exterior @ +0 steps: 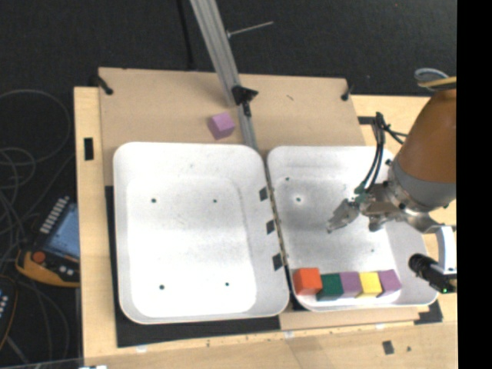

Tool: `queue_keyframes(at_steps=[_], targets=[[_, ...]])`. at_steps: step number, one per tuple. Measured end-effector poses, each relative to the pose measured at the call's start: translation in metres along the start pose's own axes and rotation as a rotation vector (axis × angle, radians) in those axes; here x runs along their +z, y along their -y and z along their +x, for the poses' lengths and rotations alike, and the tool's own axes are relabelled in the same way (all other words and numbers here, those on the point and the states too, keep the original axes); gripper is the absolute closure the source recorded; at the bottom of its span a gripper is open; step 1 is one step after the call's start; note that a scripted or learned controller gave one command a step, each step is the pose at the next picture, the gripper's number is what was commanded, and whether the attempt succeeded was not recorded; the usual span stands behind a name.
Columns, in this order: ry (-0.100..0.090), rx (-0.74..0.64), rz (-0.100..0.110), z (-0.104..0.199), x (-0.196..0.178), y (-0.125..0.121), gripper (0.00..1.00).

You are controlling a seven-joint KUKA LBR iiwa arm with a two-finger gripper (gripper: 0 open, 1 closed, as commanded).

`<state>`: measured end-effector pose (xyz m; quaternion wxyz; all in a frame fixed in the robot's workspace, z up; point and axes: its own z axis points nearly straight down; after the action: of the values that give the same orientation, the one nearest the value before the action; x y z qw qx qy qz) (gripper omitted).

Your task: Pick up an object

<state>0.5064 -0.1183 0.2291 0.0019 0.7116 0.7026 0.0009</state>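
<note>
Starting at the left, you see the left shallow white bin (192, 233) lying on the wooden bench (169, 106), with a small purple foam cube (221, 125) sitting on the bare bench just beyond that bin's far edge, near its far right corner. A slanted grey metal rail (223, 60) crosses the bench's far edge just right of that cube and runs down to the seam between the bins.

Moving right, the right shallow white bin (323, 175) holds a row of five small blocks pressed along its near edge: an orange block (308, 280) at the near left corner, then a green block (331, 285), a lilac block (350, 283), a yellow block (370, 283) and a purple block (389, 280), each touching its neighbour.

The two-finger gripper (344, 215) hangs over the middle of the right bin, well apart from the row, which lies toward the near edge from it. Its tips point left toward the bins' seam. Nothing shows between them, but they are blurred and small, so you cannot tell how far apart they stand.

The grey and orange arm (430, 152) is cut off at the right.
</note>
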Motion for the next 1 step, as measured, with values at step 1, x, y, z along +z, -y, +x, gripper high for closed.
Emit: queue_keyframes(at_steps=[1], targets=[[0.004, -0.008, -0.002, -0.0626, -0.0354, 0.0217, 0.00]])
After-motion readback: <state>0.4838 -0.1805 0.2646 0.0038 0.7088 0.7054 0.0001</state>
